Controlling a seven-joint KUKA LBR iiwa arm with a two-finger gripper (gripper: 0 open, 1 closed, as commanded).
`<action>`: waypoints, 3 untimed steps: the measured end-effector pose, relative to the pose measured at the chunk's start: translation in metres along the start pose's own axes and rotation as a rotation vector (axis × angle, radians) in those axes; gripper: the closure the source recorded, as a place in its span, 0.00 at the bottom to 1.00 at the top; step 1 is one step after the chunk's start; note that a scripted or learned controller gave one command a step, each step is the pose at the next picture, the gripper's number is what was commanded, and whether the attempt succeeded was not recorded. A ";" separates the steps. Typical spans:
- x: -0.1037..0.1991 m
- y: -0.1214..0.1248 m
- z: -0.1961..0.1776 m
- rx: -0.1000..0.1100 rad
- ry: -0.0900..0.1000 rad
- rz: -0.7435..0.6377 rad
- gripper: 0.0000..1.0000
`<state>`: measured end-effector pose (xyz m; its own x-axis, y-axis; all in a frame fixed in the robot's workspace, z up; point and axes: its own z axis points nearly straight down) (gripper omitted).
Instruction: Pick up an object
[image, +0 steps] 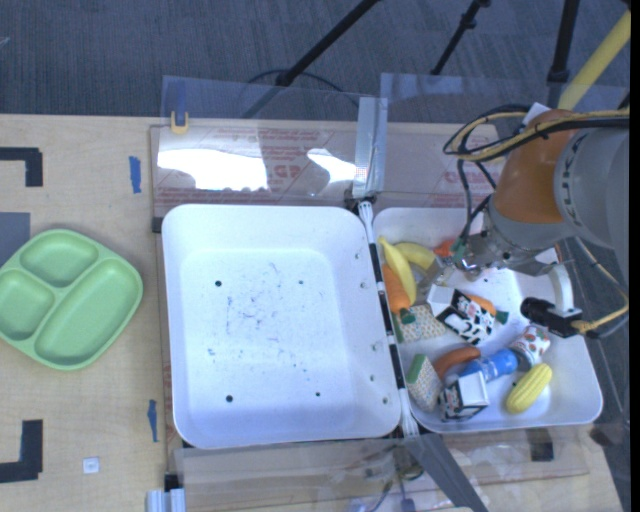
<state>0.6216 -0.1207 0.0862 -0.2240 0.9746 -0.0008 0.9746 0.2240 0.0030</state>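
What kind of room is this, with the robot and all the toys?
Probably a robot testing lab: a grey robot arm reaches over two white bins on a wooden bench, one bin piled with toys like a banana.

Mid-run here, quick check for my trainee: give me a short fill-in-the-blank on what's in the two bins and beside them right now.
1. The toys, among them the yellow plastic banana, all lie in the ____ white bin.
2. The green sectioned plastic plate rests on the wooden bench, to the ____ of both bins.
3. The yellow toy corn cob lies near that bin's ____ edge.

Missing words: right; left; front
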 end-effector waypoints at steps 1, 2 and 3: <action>0.027 -0.008 -0.062 0.001 -0.001 0.048 0.00; 0.014 0.015 0.000 0.002 0.000 0.030 0.00; 0.023 -0.025 -0.001 0.000 0.000 -0.071 0.00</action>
<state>0.5925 -0.1039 0.0868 -0.2926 0.9562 -0.0005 0.9562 0.2926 0.0030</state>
